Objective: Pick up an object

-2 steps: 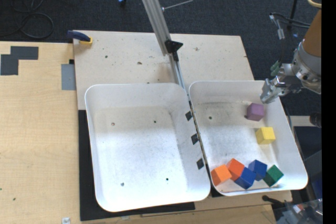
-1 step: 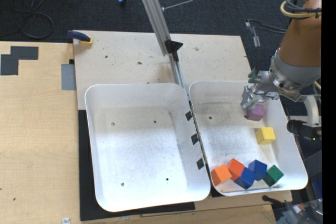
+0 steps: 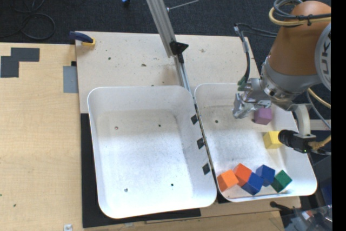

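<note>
My gripper (image 3: 243, 107) hangs over the back part of the right bin (image 3: 227, 132), reaching in from the right. A purple block (image 3: 263, 115) sits right beside it, on its right side, partly under the wrist. A yellow block (image 3: 271, 139) lies a little nearer the front. At the bin's front edge there is a cluster: two orange blocks (image 3: 235, 176), two blue blocks (image 3: 259, 179) and a green block (image 3: 281, 180). Whether the purple block is touched by the gripper is not visible.
The left bin (image 3: 108, 116) lies beside the right one, with a divider with black clips (image 3: 199, 140) between them. A slanted metal rail (image 3: 162, 19) rises behind the bins. A blue and yellow clamp (image 3: 82, 38) sits at the bench's back left corner.
</note>
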